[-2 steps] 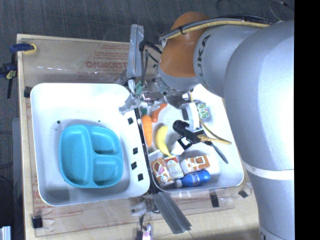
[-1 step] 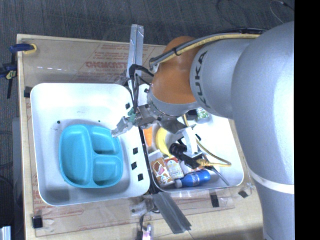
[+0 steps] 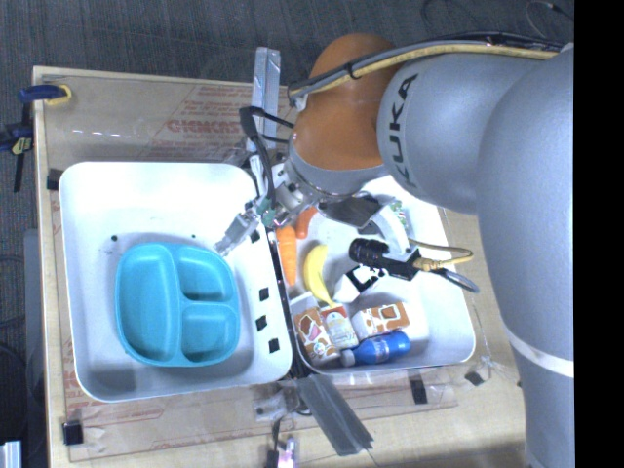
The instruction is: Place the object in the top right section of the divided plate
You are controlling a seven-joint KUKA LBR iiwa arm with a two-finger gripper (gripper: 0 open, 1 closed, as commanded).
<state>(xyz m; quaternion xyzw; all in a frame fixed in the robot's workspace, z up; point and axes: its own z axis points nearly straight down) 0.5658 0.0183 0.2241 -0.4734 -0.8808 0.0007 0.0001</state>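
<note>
End effector (image 3: 255, 224) hangs just beside the carrot (image 3: 287, 253).

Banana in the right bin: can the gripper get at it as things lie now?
Probably yes. The banana lies uncovered, and the gripper hangs close by, up and to its left in the view. The carrot close beside it leaves little room on that side.

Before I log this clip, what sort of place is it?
Probably a robotics lab's pick-and-place bench: a KUKA arm reaches over two white bins, the left bin holding a blue divided plate, the right bin a banana, a carrot and a blue bottle.
</note>
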